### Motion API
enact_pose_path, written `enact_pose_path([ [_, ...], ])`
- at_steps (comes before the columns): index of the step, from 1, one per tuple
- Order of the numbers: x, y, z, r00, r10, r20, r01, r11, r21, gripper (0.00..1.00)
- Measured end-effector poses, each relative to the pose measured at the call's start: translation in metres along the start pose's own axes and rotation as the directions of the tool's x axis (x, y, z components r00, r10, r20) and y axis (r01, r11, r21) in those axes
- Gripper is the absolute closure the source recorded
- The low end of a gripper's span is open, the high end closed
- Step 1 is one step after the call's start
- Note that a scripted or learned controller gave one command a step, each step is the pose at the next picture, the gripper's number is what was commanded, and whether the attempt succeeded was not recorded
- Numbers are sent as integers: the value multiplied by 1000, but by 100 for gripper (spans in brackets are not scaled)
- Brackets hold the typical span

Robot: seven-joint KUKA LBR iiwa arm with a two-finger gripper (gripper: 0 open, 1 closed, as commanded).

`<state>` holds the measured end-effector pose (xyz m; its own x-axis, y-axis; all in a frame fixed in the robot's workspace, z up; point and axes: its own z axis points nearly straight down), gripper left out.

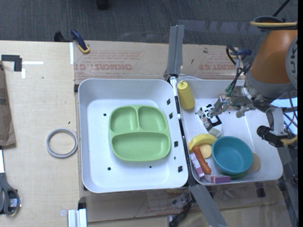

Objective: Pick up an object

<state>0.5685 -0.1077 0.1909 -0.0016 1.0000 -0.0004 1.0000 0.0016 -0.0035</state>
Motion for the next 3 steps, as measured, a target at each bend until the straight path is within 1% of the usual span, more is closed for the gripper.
enact_pose_path([
  [1, 15, 41, 99, 997, -74, 0, 74, 997, -2, 0],
  [2, 17, 48, -1, 997, 75, 1, -75, 997, -3, 0],
  [3, 8, 81, -40, 999, 55, 1, -55, 998, -3, 0],
])
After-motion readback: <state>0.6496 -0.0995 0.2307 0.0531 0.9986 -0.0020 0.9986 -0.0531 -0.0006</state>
